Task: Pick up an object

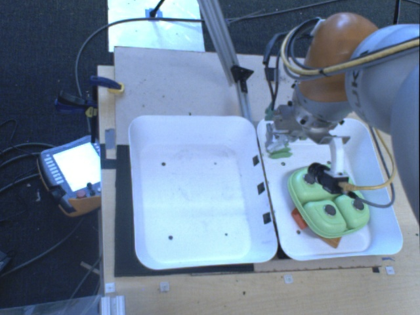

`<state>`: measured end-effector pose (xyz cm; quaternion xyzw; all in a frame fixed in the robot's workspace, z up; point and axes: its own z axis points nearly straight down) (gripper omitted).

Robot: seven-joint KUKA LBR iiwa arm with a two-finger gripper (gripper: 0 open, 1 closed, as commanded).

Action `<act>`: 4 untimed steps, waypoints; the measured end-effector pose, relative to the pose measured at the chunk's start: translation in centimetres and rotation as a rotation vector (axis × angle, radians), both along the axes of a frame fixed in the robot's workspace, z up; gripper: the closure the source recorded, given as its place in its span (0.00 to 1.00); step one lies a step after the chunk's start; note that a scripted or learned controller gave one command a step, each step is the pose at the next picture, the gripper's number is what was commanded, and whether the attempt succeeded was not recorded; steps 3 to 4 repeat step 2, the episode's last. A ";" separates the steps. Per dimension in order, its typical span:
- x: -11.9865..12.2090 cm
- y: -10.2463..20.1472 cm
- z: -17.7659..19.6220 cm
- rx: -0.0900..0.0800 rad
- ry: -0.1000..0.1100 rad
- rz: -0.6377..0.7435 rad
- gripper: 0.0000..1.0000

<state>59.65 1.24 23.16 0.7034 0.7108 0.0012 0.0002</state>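
My gripper hangs low over the far left corner of the right bin. A small flat green piece lies on the bin floor directly under the gripper's tip; whether it is touched or held I cannot tell. A large pale green lumpy object with grey spots rests in the middle of the same bin. An orange item pokes out from beneath its near edge, mostly hidden. The arm's orange band and grey wrist cover the bin's far right part.
The left white bin stands beside the right one, sharing a raised middle rim. A slanted metal pole rises behind the bins. A teach pendant and cables lie off the bench at left.
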 end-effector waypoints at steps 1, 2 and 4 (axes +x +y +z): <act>-0.2 4.7 -0.7 0.001 0.001 -0.001 1.00; -0.8 9.3 -0.8 0.000 0.001 -0.001 1.00; -0.8 9.3 -0.8 0.000 0.001 -0.001 1.00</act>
